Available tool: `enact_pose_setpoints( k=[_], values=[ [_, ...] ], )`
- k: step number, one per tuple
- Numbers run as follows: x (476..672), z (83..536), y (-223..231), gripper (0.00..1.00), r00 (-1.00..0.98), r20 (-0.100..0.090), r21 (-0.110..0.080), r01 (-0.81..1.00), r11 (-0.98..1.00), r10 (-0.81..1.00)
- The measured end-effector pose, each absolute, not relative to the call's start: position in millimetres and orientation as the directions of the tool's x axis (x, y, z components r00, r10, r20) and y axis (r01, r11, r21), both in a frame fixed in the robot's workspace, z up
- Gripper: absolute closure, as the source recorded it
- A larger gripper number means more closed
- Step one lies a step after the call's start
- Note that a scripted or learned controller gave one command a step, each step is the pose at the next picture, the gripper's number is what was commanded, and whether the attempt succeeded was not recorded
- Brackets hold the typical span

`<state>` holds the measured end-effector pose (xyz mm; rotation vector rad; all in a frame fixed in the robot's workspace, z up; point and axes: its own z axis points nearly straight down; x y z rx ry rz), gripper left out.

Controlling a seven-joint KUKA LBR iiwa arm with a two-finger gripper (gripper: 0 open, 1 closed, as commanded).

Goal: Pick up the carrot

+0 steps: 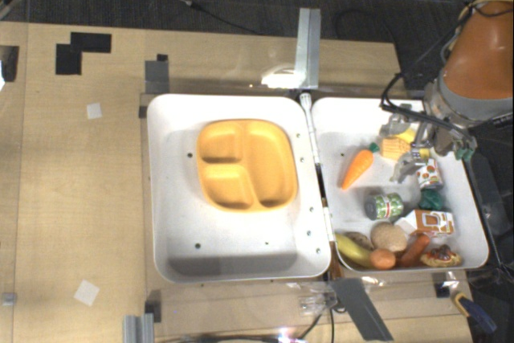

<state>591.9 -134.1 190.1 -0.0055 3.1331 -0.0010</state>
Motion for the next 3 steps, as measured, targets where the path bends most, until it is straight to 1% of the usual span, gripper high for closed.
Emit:
enact_pose_setpoints(
  k=[1,2,3],
  values=[
    [622.5,90,-120,0.0,-0.998,-0.018,-0.003,-0.061,0.998,-0.061],
    [574.5,90,-89,0.0,-0.927,-0.013,0.004,0.375,0.927,0.375],
    [658.0,88,-89,0.0,-0.903,-0.001,0.0,0.429,0.903,0.429]
  ],
)
